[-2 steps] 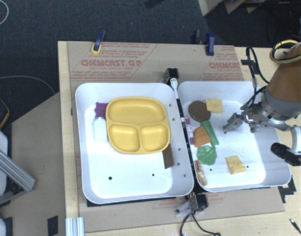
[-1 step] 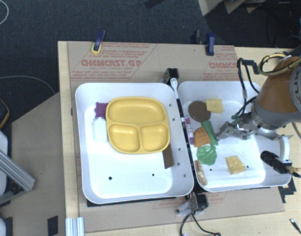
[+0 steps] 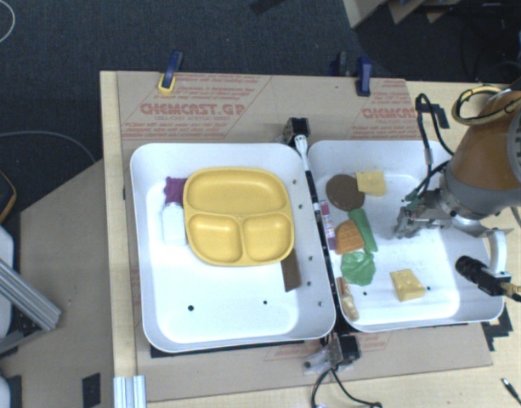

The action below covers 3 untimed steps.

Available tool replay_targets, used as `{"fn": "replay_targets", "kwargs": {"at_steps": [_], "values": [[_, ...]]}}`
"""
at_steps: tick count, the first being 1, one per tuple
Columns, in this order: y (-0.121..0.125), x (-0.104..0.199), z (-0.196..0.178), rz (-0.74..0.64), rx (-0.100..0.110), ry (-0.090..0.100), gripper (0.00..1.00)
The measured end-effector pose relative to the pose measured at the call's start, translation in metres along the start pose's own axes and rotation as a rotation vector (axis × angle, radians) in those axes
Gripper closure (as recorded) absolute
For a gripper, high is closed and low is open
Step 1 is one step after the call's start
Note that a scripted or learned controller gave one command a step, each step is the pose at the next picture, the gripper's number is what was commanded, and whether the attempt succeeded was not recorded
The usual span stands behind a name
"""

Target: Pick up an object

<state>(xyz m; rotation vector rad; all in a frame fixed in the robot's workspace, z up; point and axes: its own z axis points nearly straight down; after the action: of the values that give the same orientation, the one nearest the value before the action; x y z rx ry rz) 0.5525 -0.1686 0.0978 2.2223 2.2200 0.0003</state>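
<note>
- A yellow cheese-like block lies near the front of the right bin, apart from the other toy food and the easiest target.
- The gripper hangs low over bare floor in mid-bin, just beyond the block; whether it is released or clenched cannot be told.
- A clean pick likely means centring over the block, clear of the green piece to its left.
- The yellow divided plate sits in the left bin.

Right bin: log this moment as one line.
gripper low in right bin | holding nothing visible | nearest: yellow block, brown disc | yellow tray in left bin
</note>
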Motion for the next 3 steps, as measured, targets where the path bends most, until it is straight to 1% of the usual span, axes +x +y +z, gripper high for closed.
{"fn": "replay_targets", "kwargs": {"at_steps": [1,2,3], "values": [[0.006,0.002,-0.058,-0.003,-0.007,-0.003,1.0],[0.008,0.002,-0.101,-0.003,-0.006,-0.002,1.0],[0.01,0.002,-0.129,-0.003,-0.006,-0.002,1.0]]}}
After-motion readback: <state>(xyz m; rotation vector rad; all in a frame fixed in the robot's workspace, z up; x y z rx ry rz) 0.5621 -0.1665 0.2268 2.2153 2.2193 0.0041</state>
